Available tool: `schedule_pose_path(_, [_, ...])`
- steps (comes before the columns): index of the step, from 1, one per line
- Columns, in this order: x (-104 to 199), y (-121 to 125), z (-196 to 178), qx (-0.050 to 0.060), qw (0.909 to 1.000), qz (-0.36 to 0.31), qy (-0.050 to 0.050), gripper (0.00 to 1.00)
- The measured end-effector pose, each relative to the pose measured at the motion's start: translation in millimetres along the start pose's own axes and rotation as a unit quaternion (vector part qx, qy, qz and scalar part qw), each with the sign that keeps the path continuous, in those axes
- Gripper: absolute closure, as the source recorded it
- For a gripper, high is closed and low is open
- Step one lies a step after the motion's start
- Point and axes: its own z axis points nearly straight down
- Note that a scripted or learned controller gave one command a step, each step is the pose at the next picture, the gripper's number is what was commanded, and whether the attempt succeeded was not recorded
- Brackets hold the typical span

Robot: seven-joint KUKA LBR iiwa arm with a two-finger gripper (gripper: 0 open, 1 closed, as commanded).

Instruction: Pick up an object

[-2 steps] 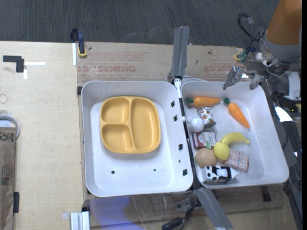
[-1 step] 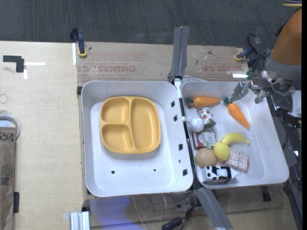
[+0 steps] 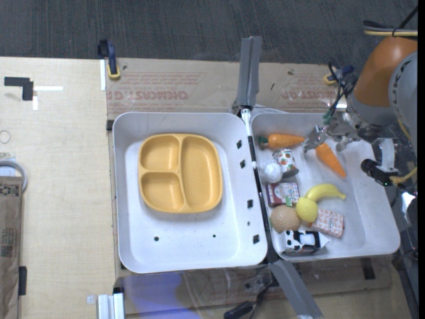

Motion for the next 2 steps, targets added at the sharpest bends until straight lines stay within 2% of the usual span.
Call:
schedule_pose_path(1, [-0.5, 0.2, -9.4, 0.000, 1.0000, 0.000, 0.000, 1.00])
schedule_pose_path(2, [19.3, -41.9, -105.6, 0.001, 0.9997, 0.026, 0.000, 1.00])
